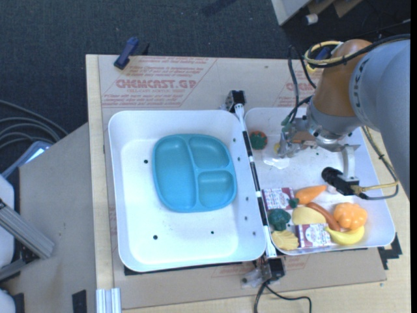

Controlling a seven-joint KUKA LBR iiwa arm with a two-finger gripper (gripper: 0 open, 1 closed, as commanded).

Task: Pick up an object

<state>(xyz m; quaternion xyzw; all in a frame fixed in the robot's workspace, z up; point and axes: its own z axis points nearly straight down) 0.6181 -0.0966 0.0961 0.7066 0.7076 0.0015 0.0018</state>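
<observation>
Red print reading "CHEMCAST GP" runs across the brown protective sheet [163,77] under the bins, with smaller red lines around it too fine to read. Print on the small packets [317,235] in the right bin is illegible.

I see my single arm entering from the right edge of the bench, its broad grey link filling the upper right. The orange band [333,83] sits above the wrist, which points steeply downward over the far half of the right bin [384,230]. The gripper [284,147] hangs near that bin's far left corner; I cannot make out its finger state.
</observation>
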